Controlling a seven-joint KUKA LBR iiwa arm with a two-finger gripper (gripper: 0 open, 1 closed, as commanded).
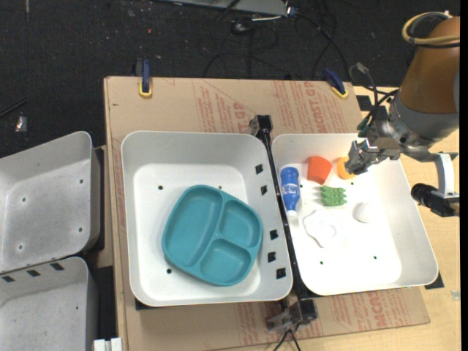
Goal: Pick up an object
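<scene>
Progress: You are early in the pick, by the look of it. Nothing sits between the fingers, and every object lies on a bin floor.

Gripper: Your gripper (363,154) hangs low over the far right corner of the right bin (409,269), just beside a small yellow-orange piece (344,170). Whether it is spread or clenched you cannot tell from this slant; the fingertips are too small and dark to read.

Likely target: The yellow-orange piece, near the right bin's far edge, is closest to the tool. It looks small, rounded and partly hidden by the fingers.

Other candidates: An orange block (319,169) stands just left of it. A green knobbly toy (333,195) lies nearer the bin's middle. A blue and white bottle (290,187) lies along the bin's left wall. Two white items are hard to tell from the floor.

Left bin: A teal divided plate (212,234) rests flat in the left bin (139,196), well apart from the arm.

Remaining: You have the close, the lift and proof of a hold all left to do.
</scene>
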